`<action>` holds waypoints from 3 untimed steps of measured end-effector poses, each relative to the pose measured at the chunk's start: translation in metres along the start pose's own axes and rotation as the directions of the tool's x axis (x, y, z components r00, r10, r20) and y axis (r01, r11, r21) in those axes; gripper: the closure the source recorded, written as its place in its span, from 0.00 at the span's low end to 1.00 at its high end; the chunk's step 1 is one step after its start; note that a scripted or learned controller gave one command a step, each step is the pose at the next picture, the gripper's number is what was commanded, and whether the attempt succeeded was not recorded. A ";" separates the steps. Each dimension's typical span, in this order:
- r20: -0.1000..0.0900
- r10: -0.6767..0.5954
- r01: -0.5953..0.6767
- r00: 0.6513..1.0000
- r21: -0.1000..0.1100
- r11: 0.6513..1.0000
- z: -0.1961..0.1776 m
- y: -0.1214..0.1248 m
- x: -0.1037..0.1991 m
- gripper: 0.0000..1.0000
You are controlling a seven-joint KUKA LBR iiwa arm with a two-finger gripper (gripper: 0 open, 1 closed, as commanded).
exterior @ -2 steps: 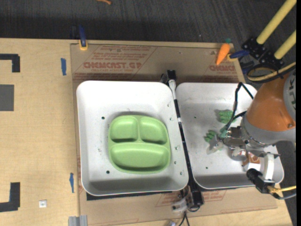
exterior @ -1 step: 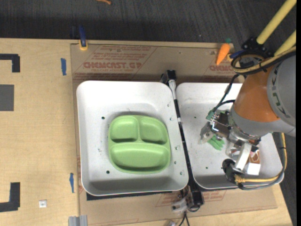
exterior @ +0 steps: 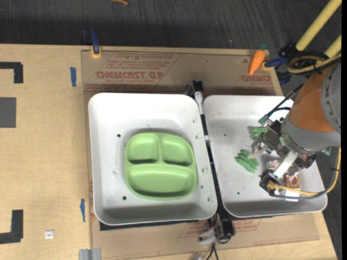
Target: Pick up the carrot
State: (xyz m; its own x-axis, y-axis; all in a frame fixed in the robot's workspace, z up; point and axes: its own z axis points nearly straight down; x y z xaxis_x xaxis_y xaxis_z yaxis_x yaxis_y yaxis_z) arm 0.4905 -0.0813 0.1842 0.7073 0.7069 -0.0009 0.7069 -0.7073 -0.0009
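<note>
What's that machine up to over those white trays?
A robot arm reaches in from the right, meant to pick up a carrot. Its gripper is down low in the right bin, beside some small green pieces. A bit of orange under the wrist may be the carrot, but it is too hidden to be sure. The left bin holds a green divided plate.

Orange carrot (exterior: 256,62) beyond right bin (exterior: 233,110)

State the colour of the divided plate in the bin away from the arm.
Plain light green. The divided plate shows best in the camera view, from above.
</note>
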 end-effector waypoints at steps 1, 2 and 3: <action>-0.001 -0.229 0.229 0.973 0.003 0.973 0.005 0.010 -0.026 0.00; 0.000 0.049 -0.049 0.999 0.004 0.999 0.042 0.002 -0.019 0.00; 0.000 -0.086 0.086 0.996 -0.001 0.996 0.010 0.057 -0.071 0.00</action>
State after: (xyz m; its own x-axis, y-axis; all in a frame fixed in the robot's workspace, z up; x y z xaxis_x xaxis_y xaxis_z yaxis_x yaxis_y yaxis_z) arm 0.4805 -0.1722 0.1745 0.6437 0.7653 -0.0005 0.7653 -0.6437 -0.0001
